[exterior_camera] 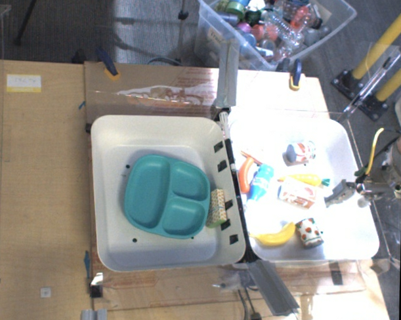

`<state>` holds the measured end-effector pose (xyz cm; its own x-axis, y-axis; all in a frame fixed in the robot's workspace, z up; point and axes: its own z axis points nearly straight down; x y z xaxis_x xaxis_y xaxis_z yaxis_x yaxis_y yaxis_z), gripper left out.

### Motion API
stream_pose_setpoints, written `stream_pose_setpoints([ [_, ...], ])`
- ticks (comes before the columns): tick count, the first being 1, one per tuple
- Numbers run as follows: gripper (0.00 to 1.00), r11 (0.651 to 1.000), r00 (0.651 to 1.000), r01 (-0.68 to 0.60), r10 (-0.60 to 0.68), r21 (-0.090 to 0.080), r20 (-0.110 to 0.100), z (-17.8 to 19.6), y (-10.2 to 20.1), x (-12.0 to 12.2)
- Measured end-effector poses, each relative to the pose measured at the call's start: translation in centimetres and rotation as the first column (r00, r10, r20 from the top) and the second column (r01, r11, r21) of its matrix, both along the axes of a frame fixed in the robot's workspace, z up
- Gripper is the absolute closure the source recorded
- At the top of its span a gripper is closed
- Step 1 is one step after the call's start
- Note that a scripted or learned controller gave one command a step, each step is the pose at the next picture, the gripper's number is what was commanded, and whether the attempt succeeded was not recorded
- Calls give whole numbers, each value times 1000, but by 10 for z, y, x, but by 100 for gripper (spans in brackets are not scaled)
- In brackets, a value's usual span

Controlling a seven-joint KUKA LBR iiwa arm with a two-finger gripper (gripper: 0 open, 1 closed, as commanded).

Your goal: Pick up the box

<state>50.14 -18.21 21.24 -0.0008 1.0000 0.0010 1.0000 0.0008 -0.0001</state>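
The box [296,193] is a small white carton with red print. It lies on its side in the middle of the right bin [359,138]. My gripper [337,192] sits low over the bin's right part, just to the right of the box and a short gap away from it. Nothing shows held in it. The arm comes in from the right edge behind it.
Around the box lie a blue bottle [260,182], an orange carrot [247,169], a yellow piece [309,180], a banana [276,236], a spotted can [308,232] and a tipped cup [299,151]. The left bin [109,146] holds a teal divided plate [166,195] and a small sponge [218,206].
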Motion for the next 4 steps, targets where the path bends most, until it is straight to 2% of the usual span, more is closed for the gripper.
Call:
stream_pose_setpoints([
  [1,0,999,999,-53,53,1,5,-116,-21,5],
  [2,0,997,997,77,-77,7,15,-121,-20,5],
  [3,0,987,987,158,-158,-3,14,-122,-2,7],
  [4,0,958,958,287,-287,-2,2,66,-22,48],
])
